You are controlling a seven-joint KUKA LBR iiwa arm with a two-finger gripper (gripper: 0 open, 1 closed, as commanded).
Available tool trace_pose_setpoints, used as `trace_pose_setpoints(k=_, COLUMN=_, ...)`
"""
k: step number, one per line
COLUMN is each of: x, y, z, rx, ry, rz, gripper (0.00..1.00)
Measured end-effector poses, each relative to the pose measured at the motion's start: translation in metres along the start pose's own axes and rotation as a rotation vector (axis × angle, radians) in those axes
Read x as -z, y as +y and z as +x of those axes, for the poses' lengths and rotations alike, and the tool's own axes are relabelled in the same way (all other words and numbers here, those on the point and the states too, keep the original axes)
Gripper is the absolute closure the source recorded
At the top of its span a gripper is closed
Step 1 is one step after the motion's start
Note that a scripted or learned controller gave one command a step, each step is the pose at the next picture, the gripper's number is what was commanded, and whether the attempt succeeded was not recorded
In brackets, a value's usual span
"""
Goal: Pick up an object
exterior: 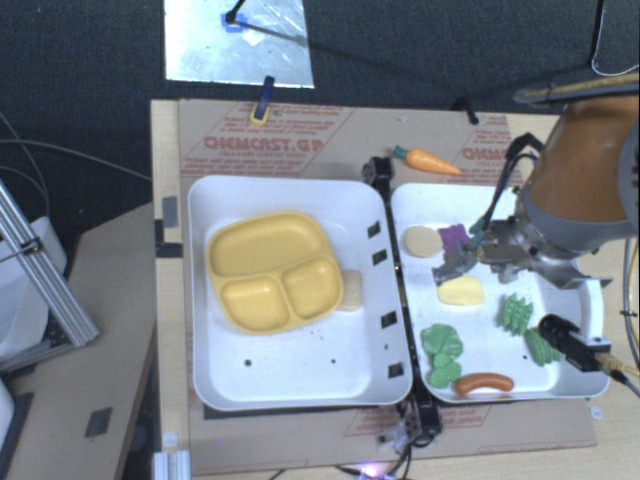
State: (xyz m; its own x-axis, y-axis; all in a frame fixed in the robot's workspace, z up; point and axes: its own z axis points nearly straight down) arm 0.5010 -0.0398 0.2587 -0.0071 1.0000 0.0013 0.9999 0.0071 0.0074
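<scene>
gripper mid right bin, just above yellow piece, beside purple item, grip state unclear

The arm hides part of the purple object.

Two bins side by side on the desk. Left bin: divided tray, a small disc touching its right edge. Right bin: claw above a pale lump; leafy piece and sausage at the front. Carrot on the desk behind the right bin.
</scene>
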Motion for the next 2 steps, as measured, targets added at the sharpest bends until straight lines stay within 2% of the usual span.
trace_pose_setpoints(k=1, x=0.050, y=0.000, z=0.010, rx=-0.001, ry=-0.001, rz=0.000, gripper=0.00)
trace_pose_setpoints(k=2, x=-0.081, y=-0.018, z=0.030, rx=-0.005, ry=0.000, rz=0.020, gripper=0.00)
